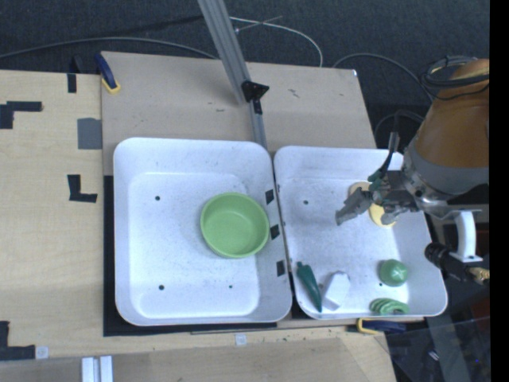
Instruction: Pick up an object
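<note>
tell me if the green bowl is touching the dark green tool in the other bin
Apart. The camera view shows the green bowl in the left bin and the dark green tool in the right bin, with both bin rims between them.

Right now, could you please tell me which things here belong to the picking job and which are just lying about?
Job:
gripper over the right bin
green ball
dark green tool
white block
green ridged piece
green bowl in the left bin

Lying about:
blue-and-yellow clamp
grey pole
cables
</note>
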Tool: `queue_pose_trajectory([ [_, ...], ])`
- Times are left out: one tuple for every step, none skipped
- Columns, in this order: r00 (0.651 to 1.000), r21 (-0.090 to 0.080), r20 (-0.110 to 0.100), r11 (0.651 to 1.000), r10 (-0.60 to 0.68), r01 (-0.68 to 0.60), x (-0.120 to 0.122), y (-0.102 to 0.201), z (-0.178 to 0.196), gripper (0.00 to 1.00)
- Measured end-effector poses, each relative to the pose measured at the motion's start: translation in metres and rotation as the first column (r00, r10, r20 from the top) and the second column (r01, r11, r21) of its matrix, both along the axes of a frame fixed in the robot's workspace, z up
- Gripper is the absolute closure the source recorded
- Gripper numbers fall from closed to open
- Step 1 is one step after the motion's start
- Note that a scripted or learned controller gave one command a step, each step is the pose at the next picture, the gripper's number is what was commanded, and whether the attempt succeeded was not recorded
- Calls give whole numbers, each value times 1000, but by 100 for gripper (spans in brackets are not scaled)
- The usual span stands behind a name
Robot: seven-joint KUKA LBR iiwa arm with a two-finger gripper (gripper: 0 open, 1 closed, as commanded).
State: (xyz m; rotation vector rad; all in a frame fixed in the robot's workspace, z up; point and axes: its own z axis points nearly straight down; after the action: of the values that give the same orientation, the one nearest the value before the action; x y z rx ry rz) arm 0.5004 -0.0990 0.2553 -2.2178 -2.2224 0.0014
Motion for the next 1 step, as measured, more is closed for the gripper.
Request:
queue_pose_trajectory([
  [1000, 0, 0, 1000, 0, 0, 0, 0, 0, 0],
])
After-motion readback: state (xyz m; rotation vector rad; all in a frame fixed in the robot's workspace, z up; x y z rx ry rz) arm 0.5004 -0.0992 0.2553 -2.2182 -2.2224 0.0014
